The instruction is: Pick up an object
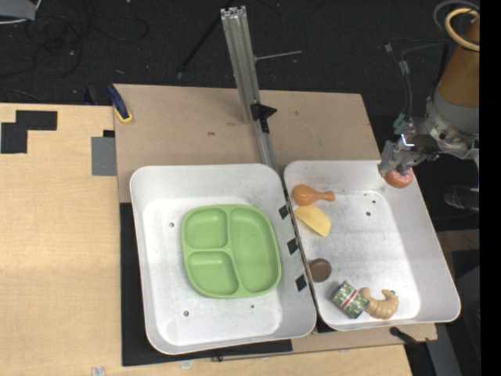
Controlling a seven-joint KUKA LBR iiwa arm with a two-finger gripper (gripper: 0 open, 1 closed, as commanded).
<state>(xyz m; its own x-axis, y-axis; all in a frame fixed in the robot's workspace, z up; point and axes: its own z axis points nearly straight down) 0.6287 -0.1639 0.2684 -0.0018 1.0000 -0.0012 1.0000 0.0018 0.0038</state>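
Observation:
My gripper [398, 171] hangs over the far right edge of the right bin [407, 241], shut on a small pink-red round object [401, 179] that shows at its fingertips. Lower in the same bin lie an orange drumstick-shaped toy [313, 196], a yellow wedge [314, 221], a brown round piece [319, 269], a small green can [347, 299] and a tan knobbly piece [382, 304]. All of these lie apart from the gripper, toward the bin's left and near sides.
The left bin [156, 210] holds a green divided plate [232, 251]. A metal post [243, 69] rises behind the gap between the bins. The arm's orange band [458, 73] stands at the far right.

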